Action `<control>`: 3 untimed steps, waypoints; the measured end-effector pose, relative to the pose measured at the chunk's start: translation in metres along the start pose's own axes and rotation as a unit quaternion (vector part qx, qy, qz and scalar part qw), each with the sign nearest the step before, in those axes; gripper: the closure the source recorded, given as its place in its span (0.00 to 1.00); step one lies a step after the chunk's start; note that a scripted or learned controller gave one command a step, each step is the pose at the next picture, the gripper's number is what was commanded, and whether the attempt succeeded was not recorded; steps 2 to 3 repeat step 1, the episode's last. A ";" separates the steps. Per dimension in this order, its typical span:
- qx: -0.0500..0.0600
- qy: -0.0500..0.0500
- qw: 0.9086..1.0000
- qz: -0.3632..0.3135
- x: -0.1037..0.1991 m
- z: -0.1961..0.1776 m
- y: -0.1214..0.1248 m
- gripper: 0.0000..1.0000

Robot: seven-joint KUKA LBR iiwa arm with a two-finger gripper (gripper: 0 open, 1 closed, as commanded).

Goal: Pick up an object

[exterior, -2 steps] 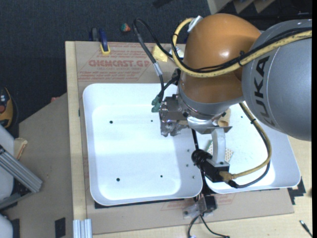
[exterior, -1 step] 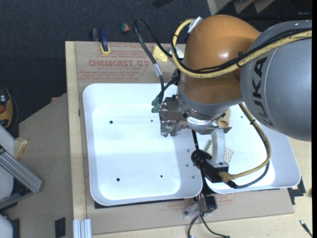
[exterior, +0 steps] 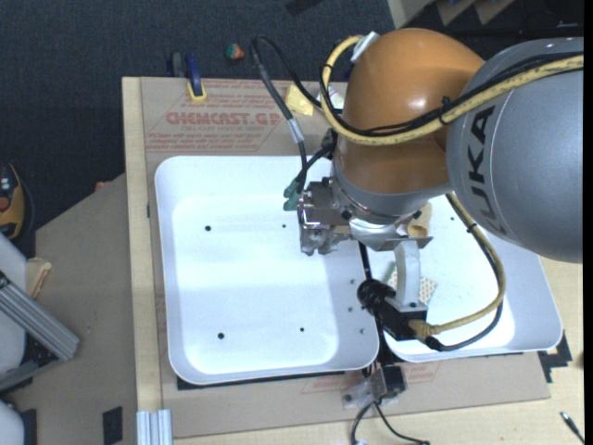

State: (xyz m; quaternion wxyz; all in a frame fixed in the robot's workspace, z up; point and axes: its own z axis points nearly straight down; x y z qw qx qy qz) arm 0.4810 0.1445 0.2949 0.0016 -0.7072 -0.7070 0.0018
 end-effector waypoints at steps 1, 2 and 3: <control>0.000 0.000 1.000 0.000 -0.006 0.011 -0.002 1.00; 0.000 0.000 1.000 0.000 -0.006 0.011 -0.002 1.00; 0.000 0.000 1.000 0.000 -0.006 0.011 -0.002 1.00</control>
